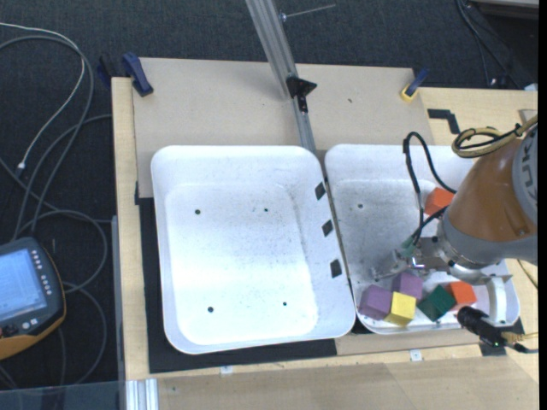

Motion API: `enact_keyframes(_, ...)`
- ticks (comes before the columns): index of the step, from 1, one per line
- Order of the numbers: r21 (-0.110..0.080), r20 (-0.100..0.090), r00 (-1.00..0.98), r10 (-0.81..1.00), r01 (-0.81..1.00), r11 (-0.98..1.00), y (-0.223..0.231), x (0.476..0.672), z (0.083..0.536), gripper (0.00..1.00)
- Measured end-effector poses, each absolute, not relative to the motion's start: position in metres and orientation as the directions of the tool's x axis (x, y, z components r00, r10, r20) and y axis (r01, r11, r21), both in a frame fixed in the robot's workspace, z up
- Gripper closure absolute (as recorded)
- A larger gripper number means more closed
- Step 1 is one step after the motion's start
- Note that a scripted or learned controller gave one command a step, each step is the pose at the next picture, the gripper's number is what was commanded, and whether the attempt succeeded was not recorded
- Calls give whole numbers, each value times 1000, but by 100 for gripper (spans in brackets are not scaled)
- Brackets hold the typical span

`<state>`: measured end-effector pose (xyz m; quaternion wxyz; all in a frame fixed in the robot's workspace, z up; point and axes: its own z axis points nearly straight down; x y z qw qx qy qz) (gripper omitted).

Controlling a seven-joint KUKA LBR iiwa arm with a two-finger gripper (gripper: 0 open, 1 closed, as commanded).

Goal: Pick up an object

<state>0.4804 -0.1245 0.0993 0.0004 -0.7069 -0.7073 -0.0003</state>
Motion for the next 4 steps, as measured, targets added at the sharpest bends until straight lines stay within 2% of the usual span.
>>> enact_keyframes(1,4,0,-2,1000,1000,2,-124,482,110,100)
enact_keyframes(2,2,1,-1,1000,1000,1,-124,481,109,0)
enact_keyframes(3,6,-1,-4,1000,1000,4,-84,483,100,0)
enact_keyframes(4,1,-1,1,1000,1000,-1,-108,480,99,0)
